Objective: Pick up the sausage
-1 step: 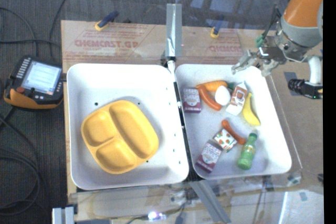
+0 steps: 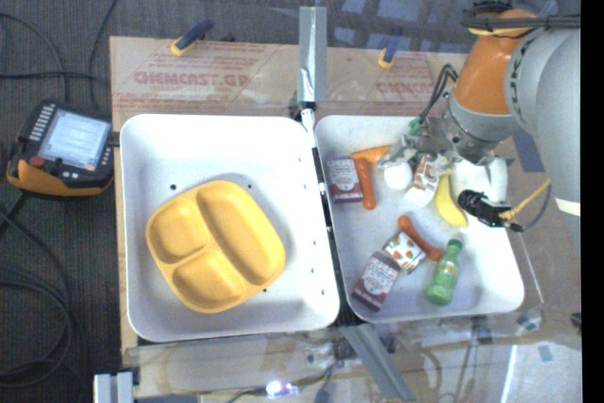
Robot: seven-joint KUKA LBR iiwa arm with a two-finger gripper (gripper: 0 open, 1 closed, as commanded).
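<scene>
Desk (image 2: pixel 142 75) with a brown board top, carrying two shallow white bins. The left bin (image 2: pixel 170 132) touches the right bin (image 2: pixel 500 293) along one edge. Beyond the left bin lie a blue-and-yellow clip (image 2: pixel 191 37) and, farther right, a second clip (image 2: pixel 386 58).

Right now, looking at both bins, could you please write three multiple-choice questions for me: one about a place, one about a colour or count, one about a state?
1. Where does the yellow tray lie?
A. in the left bin
B. in the right bin
C. on the floor

2. What colour is the bottle?
A. blue
B. green
C. black

3. How does the bottle rest?
A. standing on the tray
B. hanging from the gripper
C. lying on the floor of the right bin

Answers:
1 A, the tray sits on the floor of the left bin.
2 B, its body is bright green.
3 C, it lies on its side near the sausage, away from the gripper.
</scene>
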